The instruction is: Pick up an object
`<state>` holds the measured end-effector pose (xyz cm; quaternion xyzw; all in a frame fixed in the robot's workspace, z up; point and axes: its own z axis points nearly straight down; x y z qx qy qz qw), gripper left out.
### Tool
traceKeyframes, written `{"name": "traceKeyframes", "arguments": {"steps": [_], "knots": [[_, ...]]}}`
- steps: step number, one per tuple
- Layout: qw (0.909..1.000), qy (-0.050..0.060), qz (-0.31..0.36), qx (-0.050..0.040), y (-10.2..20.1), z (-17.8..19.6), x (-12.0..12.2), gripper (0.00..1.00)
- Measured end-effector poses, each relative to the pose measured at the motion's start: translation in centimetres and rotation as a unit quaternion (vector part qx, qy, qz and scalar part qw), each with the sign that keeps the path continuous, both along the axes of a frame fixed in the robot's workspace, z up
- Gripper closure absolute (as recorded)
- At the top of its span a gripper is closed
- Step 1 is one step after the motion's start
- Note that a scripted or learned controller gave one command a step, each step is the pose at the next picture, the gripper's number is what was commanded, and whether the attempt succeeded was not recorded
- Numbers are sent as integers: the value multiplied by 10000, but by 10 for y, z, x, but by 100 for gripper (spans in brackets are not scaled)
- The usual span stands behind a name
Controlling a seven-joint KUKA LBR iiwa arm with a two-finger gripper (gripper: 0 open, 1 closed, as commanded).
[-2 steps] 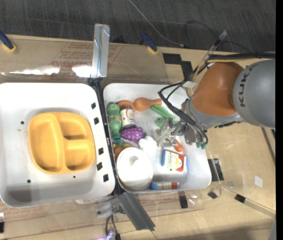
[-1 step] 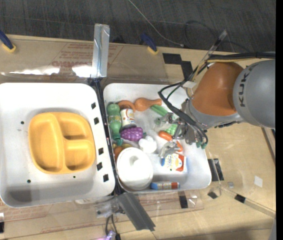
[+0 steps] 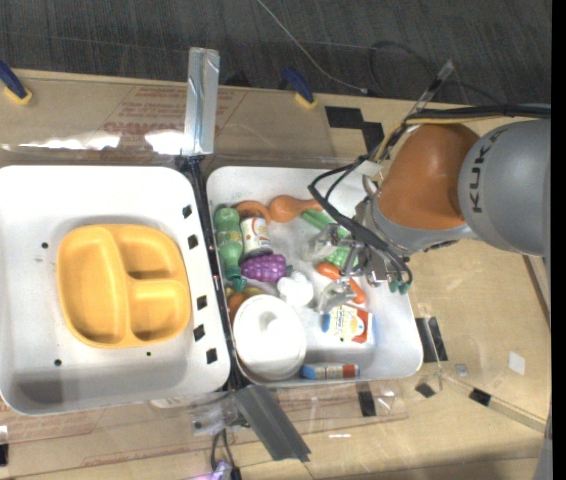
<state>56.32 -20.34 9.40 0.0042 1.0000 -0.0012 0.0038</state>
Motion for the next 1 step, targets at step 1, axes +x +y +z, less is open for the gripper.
{"name": "traceKeyframes", "arguments": {"steps": [1], "knots": [[9993,-13,377,0,-4,0,1,0]]}}
